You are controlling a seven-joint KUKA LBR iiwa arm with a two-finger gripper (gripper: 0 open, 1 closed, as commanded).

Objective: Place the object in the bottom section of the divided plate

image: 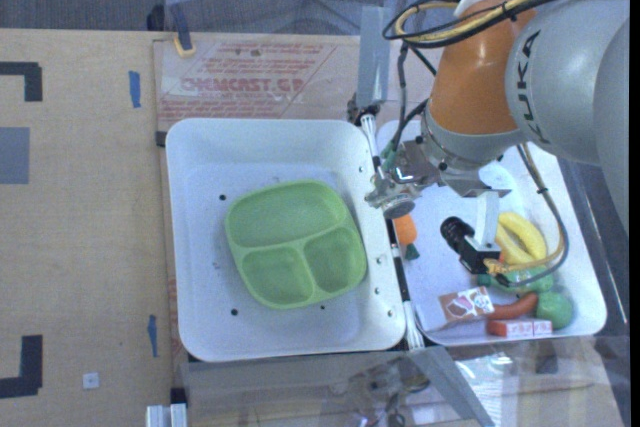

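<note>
A green divided plate (294,243) lay in the left bin (200,315). The gripper (397,208) was seen over the ridge between the bins, closed on a small orange object (404,229). A banana (524,237) lay in the right bin (590,300).

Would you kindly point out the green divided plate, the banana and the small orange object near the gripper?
green divided plate (283,213): camera view, on its large upper section.
banana (524,237): camera view, on its yellow middle.
small orange object (404,228): camera view, on its top.
</note>
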